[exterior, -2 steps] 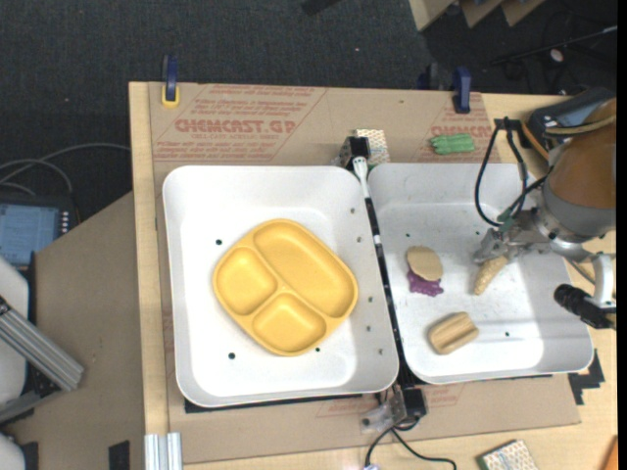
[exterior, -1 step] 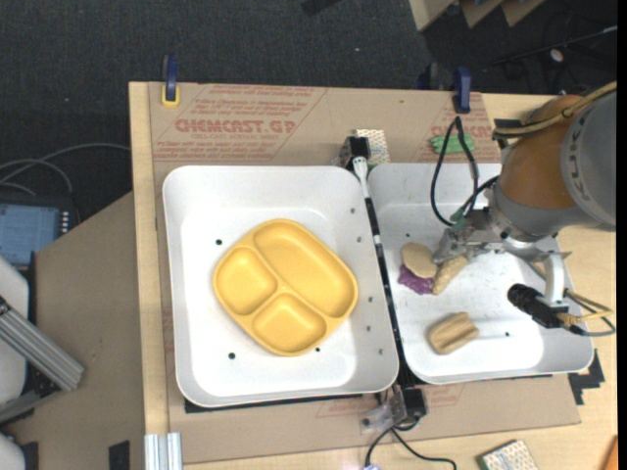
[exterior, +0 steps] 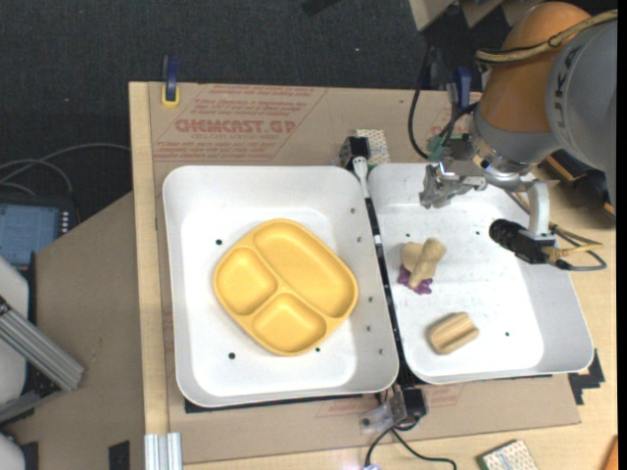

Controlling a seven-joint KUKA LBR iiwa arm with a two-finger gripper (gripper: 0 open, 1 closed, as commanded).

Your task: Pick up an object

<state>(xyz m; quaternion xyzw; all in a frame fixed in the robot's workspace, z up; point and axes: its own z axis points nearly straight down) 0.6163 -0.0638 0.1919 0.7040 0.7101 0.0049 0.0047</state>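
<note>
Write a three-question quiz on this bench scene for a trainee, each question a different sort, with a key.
1. True or false: the yellow divided plate lies in the right bin.
2. How many compartments does the plate have?
   A. two
   B. three
   C. four
3. Fill in: the gripper hovers over the ___ bin, apart from the tan cylinder block.

Key:
1. False; it lies in the left bin.
2. B
3. right

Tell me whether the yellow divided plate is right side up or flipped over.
Right side up: the yellow divided plate lies in the left bin with its three compartments facing upward.
</note>
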